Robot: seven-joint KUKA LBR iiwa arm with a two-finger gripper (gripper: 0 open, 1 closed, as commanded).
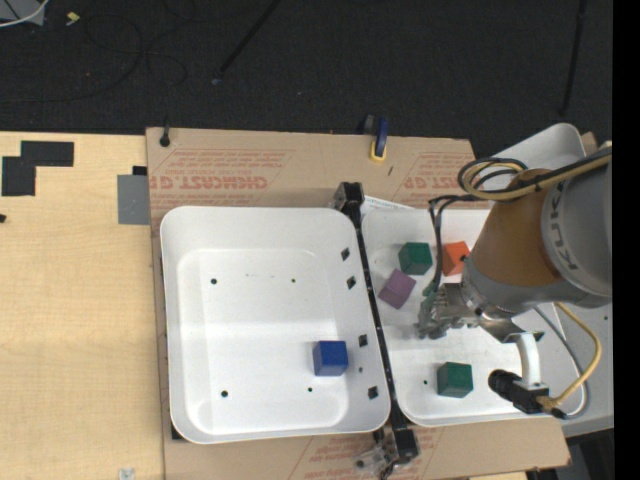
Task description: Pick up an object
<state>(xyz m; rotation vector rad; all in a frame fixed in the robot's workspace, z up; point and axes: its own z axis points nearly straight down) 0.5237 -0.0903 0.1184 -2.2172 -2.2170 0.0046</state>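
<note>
Left bin [200, 268] — smooth white plastic, holds one blue cube [330, 357]. Right bin [420, 413] holds a purple cube [398, 289], two green cubes [415, 258] [455, 379] and an orange block [454, 257]. Gripper [432, 323] low between them — finger state: cannot tell.

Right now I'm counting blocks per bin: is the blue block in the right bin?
No, the blue block lies in the left bin.

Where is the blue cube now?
The blue cube lies alone in the left bin, near its front right corner, beside the divider.
</note>
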